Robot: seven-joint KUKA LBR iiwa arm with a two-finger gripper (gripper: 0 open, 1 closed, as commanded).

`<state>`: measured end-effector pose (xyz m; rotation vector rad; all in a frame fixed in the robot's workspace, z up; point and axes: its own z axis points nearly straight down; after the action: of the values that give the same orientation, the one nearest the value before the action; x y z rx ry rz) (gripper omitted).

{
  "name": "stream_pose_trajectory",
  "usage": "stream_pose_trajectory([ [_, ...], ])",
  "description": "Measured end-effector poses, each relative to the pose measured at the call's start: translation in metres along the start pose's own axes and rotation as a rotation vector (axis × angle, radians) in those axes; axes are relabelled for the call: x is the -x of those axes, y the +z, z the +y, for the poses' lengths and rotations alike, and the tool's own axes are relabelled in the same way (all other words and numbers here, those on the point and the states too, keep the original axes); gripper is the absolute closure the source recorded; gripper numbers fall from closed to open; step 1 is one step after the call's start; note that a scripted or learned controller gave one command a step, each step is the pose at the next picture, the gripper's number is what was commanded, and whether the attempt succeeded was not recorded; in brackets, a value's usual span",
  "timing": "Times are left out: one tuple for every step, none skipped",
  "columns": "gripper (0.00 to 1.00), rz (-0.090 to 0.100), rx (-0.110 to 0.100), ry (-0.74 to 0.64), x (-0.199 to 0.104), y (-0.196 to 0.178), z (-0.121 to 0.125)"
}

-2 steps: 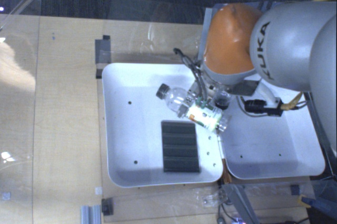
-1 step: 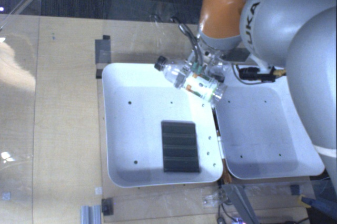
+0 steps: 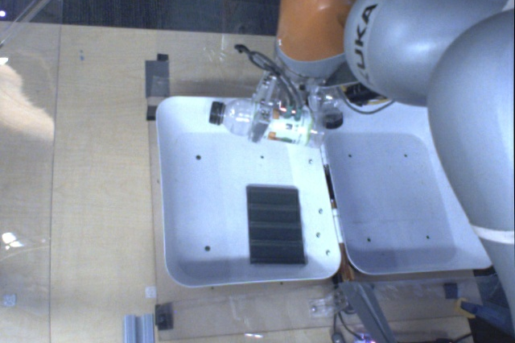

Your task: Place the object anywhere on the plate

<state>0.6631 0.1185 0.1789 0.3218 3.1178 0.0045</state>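
A clear plastic bottle point(image 3: 237, 118) with a black cap and a coloured label lies on its side over the far edge of the left bin point(image 3: 185, 196), cap pointing left. My gripper point(image 3: 270, 122) hangs below the orange wrist band and is shut on the bottle near its labelled end, with one finger point(image 3: 260, 124) crossing the bottle's body. The plate point(image 3: 275, 224) is a dark, ribbed rectangle lying flat in the near half of the left bin, well in front of the bottle.
The right bin point(image 3: 394, 196) adjoins the left one. The big grey arm covers the upper right of the view and part of the right bin. Black brackets point(image 3: 158, 84) sit at the left bin's corners on the wooden bench.
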Motion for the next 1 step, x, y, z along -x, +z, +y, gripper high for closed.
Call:
stream_pose_trajectory([
  [1.0,0.001,0.003,-0.094,-0.0541,-0.0978,0.1099],
])
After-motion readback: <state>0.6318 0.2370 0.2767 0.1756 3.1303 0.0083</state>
